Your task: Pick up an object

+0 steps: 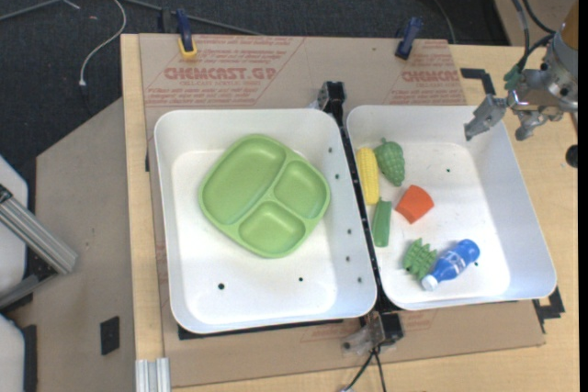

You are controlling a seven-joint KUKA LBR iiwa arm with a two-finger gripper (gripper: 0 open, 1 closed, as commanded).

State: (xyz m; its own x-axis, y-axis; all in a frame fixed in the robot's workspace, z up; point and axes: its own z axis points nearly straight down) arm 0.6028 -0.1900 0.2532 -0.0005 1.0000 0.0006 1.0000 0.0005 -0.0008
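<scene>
Tool (503, 117) sits at approx 2 o'clock in the view, over the upper-right corner of the right bin (525, 197), fingers spread apart w/ nothing between them. One grey finger points down-left over the bin's rear rim, the other is by the right wall. The wrist and arm above it run off the right edge, so most of the arm is cut off.

Nearest things, going outward from the tool toward 8 o'clock: a green bumpy veg, prob. an artichoke-type toy (390, 161), touching or just beside a yellow corn cob (367, 175) along the bin's left wall. Below the corn, a slim green pod or pepper (380, 223). Mid-bin is an orange block (414, 204), apart from the rest. At approx 5 o'clock of the bin lie a small blue bottle (454, 263) and a spiky green toy (419, 258), touching each other.

Further out, the left bin (175, 197) carries a green divided plate (265, 195). Both bins sit on a cardboard sheet (276, 69) clamped to the desk.

Progress: early, I'd judge. No object picked, none lifted; all lie on the bin floor. Left to do: choose a target, descend, close, lift.

Hard to tell: exact fingertip shape, and what the small green toys really are.
</scene>
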